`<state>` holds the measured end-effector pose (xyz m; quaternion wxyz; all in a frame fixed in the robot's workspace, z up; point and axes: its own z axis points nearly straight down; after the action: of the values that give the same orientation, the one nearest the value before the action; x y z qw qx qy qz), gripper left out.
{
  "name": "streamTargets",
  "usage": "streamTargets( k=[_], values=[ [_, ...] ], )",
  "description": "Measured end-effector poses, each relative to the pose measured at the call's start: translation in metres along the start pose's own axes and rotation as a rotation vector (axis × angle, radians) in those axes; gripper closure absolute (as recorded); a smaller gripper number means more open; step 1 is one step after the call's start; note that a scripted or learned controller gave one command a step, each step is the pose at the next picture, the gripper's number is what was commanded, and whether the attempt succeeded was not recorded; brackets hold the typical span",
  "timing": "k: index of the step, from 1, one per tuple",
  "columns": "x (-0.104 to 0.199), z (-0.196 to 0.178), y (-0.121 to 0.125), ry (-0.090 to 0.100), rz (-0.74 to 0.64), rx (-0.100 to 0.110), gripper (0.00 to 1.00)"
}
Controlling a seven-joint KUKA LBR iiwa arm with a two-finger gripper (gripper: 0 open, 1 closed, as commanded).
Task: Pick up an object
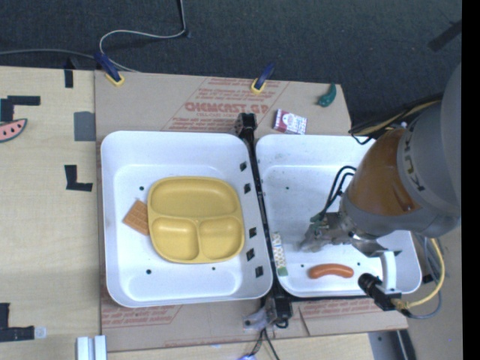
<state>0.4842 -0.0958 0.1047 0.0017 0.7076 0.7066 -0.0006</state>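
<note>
yellow plastic divided tray [196, 219] sits in the left bin [120, 163], lying over a tan cracker-like square [136, 217] at its left edge. in the right bin [300, 152] the gripper [321, 232] hangs low, jaw state impossible to tell, with an orange hot dog [330, 271] lying free just beside it near the front wall.

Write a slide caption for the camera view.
Grey arm above right white bin holding orange sausage; yellow divided plate in left bin.
</note>
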Motion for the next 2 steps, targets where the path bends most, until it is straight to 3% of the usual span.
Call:
streamTargets(
  k=[2],
  values=[
    [0.0011, -0.0182, 0.0003, 0.002, -0.001, 0.002, 1.0]
  ],
)
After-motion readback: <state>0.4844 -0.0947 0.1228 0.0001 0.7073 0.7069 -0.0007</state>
